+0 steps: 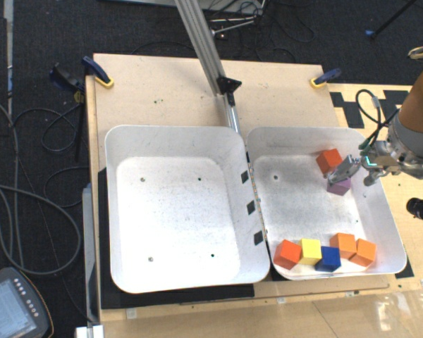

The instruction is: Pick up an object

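Purple block (339,185) sits just below the gripper (352,169) in the right bin (381,210) — jaws apart, grasping nothing.
An orange block (329,160) crowds the jaws' far side, near touching the purple one; a clean pick likely means lowering squarely so one finger (346,167) slips between the two — five more blocks (324,252) lie well clear, toward the bin's near wall.

Wooden bench (169,94) lying under both bins. Blue-yellow clamps (97,71) (325,77) sitting at its far corners, beyond fingers. Cables (28,189) trailing over dark floor (35,20). Tablet (10,308) resting near corner.
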`<action>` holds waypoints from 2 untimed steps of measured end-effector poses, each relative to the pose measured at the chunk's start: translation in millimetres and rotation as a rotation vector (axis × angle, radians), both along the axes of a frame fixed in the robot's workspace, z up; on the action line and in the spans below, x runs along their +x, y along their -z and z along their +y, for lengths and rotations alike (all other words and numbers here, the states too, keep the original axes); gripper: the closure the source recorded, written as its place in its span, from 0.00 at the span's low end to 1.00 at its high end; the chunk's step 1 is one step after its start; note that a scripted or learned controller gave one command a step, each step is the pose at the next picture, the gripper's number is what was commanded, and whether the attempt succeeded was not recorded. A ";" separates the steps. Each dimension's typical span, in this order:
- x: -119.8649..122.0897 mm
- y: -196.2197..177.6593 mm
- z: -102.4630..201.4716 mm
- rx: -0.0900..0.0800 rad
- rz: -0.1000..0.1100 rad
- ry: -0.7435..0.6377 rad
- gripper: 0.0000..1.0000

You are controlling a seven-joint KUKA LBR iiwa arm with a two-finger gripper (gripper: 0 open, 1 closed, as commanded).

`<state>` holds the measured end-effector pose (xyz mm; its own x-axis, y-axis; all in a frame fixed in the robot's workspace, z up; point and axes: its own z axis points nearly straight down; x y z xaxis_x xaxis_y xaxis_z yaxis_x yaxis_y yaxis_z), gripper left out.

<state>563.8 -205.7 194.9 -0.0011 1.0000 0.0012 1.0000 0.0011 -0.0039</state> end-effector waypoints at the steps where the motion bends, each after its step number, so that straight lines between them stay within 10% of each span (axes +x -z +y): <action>1: 0.6 -1.9 0.1 -0.001 -0.003 -0.001 0.00; 2: 7.3 53.5 -6.4 -0.001 0.000 0.002 0.00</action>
